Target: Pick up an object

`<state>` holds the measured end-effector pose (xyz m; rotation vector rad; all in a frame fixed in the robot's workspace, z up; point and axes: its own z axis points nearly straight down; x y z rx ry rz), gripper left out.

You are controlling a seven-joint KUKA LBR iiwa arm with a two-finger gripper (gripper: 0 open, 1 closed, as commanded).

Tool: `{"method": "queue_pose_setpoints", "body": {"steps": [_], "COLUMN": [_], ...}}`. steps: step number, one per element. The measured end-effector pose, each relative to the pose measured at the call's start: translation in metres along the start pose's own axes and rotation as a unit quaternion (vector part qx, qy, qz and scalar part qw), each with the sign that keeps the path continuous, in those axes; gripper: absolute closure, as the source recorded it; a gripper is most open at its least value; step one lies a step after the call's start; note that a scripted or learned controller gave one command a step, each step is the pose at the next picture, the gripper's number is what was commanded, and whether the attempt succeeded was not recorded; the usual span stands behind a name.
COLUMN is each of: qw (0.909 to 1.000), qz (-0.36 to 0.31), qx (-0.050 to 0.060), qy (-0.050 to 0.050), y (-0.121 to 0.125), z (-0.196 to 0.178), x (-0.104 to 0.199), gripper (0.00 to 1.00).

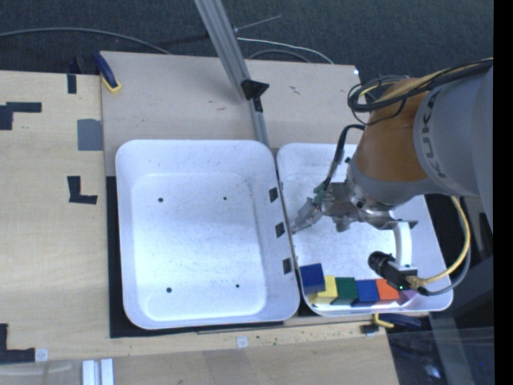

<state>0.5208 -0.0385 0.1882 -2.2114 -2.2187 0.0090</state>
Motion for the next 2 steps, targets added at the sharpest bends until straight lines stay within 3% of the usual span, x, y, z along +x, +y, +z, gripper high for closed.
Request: {"method": "queue_pose_setpoints", "body": {"steps": [1, 2], "qw": [1.0, 1.0], "qz": [-0.004, -0.002], "qx": [-0.008, -0.006], "qy": [0.0, 0.0], "y": [-0.032, 0.008], "z": [-0.098, -0.103], "x": [0.084, 0.135], "gripper": [0.0, 0.0]}}
